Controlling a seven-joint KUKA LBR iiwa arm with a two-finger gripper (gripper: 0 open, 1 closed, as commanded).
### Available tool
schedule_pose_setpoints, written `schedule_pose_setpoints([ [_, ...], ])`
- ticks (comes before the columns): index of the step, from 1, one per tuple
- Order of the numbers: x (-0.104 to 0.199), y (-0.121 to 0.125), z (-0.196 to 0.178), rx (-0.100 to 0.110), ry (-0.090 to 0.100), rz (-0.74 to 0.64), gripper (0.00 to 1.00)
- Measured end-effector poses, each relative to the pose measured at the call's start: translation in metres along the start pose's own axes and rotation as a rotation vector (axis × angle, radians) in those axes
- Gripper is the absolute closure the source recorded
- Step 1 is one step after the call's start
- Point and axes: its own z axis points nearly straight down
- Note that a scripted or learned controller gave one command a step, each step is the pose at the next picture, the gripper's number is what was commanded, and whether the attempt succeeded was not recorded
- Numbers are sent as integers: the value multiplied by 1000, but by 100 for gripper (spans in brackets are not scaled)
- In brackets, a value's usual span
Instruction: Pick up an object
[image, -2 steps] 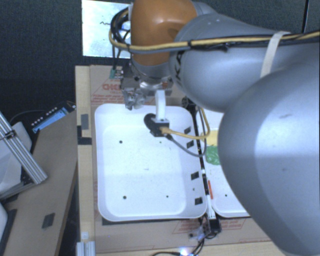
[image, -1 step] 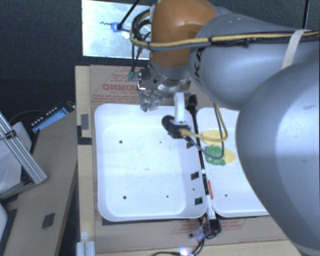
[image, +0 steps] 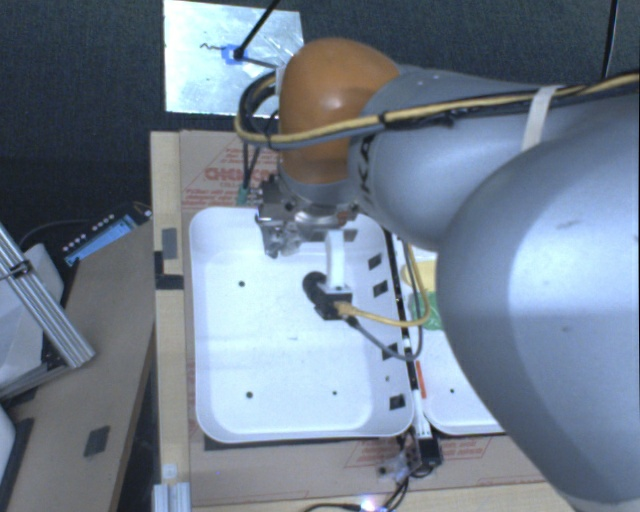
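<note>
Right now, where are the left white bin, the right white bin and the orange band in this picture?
left white bin (image: 265, 375): camera view, on its bare floor.
right white bin (image: 455, 405): camera view, on its bare near corner.
orange band (image: 335, 100): camera view, on its rounded middle.

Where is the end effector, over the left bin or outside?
Over it: the grey end effector overlaps the far end of the shallow white left bin.
</note>
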Motion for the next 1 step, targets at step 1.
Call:
schedule_pose_setpoints([
  [1, -38, 14, -19, -7, 0, 6, 100],
])
